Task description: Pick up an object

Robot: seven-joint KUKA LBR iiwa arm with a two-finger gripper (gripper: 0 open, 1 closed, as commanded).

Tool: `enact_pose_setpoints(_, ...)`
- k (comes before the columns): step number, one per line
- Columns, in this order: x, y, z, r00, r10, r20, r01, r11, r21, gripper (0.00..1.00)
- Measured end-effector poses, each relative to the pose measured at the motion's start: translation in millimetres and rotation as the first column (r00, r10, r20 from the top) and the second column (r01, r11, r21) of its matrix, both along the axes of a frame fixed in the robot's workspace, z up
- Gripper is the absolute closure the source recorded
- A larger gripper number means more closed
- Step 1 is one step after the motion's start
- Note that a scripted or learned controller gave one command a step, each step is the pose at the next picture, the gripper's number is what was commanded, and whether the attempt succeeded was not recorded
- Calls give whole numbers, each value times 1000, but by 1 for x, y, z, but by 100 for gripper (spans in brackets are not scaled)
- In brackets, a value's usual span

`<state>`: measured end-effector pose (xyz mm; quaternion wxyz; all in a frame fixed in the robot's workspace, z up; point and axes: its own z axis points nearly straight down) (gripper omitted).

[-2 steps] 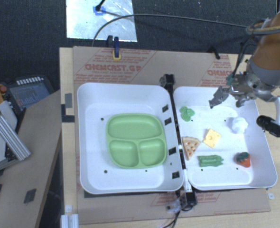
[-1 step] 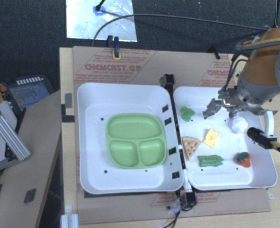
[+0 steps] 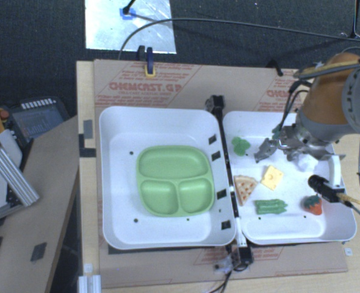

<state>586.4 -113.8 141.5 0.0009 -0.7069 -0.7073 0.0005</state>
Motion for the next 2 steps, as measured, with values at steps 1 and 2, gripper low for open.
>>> enact_pose_setpoints(1, 0, 0, -52, 1000, 0, -1, 0, 1000, 0, 0)
enact_pose_setpoints(2, 1, 0, -39, 1000, 0, 4, 0, 1000, -1, 100)
